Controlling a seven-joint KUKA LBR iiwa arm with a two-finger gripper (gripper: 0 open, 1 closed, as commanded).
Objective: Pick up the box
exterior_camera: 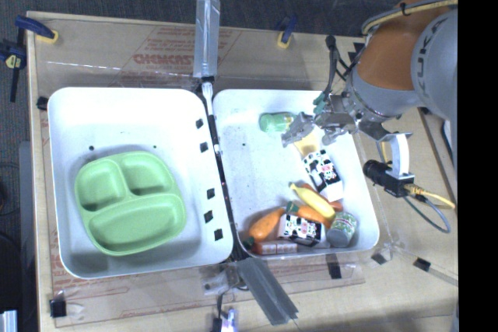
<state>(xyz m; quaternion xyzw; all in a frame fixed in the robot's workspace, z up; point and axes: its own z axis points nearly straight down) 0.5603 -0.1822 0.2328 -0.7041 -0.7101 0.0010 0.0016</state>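
Observation:
A black-and-white patterned box [322, 172] lies in the middle of the right bin [241, 159], its yellow end towards the gripper. A second box with the same pattern [301, 228] lies near the bin's front wall. My gripper [314, 131] hangs over the bin's back right part, just behind the first box. Its fingers [294, 134] are spread apart and open, with nothing held between them.
A green bottle-like item [274, 121] lies just left of the gripper. A banana [313, 201], an orange carrot [264, 223], a small can [343, 225] and a brown stick [274, 247] crowd the front of the right bin. A green divided plate [130, 201] sits in the left bin [70, 113].

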